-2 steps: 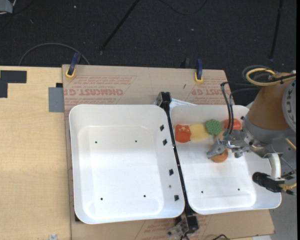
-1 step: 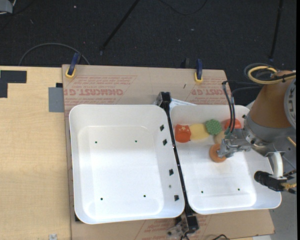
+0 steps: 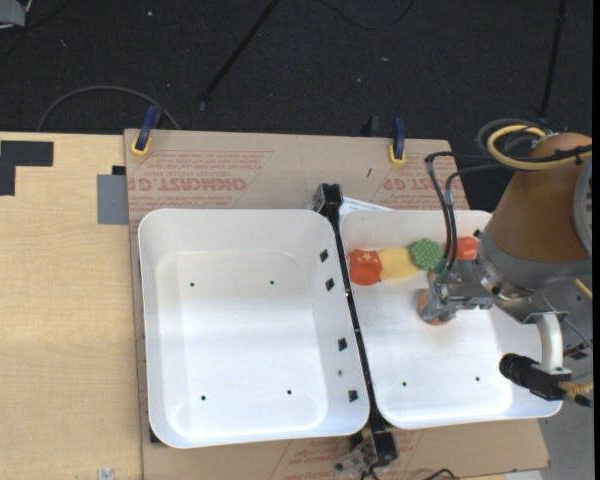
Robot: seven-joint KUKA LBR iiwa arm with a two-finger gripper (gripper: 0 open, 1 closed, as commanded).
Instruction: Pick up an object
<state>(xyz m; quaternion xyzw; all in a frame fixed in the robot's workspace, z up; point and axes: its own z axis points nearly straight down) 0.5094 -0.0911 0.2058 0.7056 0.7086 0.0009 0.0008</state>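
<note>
The pickable objects lie grouped near the far edge of the right bin (image 3: 450,398), probably because that bin serves as the supply side. The left bin (image 3: 180,408) stands next to it across the shared divider. A red object (image 3: 365,265) lies nearest the divider, a yellow object (image 3: 397,261) touches it, and a green object (image 3: 426,253) follows. An orange-red object (image 3: 467,248) sits just beyond, partly hidden by the arm.

The arm enters from the right edge of the bench, wrist lowered over the right bin. The gripper (image 3: 438,306) points down, just near-side of the green object. Finger state: cannot tell. No object is visibly held.
</note>
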